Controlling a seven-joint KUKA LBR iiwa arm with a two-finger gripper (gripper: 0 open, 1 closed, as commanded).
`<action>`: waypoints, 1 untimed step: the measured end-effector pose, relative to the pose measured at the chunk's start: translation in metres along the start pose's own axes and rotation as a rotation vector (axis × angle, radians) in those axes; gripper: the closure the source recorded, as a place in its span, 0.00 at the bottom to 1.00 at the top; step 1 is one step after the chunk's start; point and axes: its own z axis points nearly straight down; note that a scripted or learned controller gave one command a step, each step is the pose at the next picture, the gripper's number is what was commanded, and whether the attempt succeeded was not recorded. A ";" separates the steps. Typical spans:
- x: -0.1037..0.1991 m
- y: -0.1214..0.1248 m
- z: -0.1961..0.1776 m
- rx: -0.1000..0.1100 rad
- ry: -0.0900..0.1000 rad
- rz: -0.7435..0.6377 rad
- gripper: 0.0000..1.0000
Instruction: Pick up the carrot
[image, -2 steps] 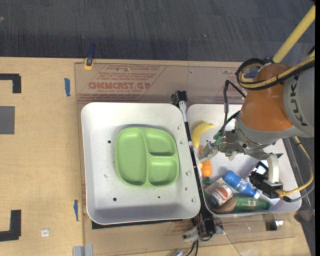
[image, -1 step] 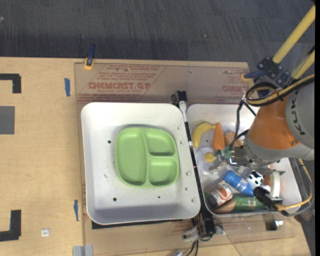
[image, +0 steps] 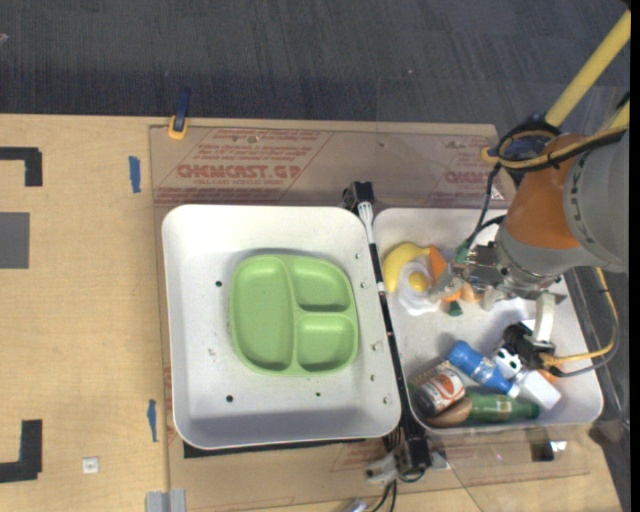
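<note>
Gripper (image: 462, 285) low in right bin (image: 585, 395), at the carrot (image: 457, 294) beside a banana (image: 399, 264); grip state unclear.

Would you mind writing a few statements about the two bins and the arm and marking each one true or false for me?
1. The green divided plate lies in the left bin. True.
2. The carrot lies on the green divided plate. False: it is in the right bin, near the gripper.
3. A blue bottle lies in the right bin. True.
4. The arm reaches over the left bin. False: it is over the right bin.
5. A yellow item lies in the right bin's far left part. True.
</note>
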 end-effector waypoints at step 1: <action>0.000 0.000 -0.011 0.001 -0.001 0.000 1.00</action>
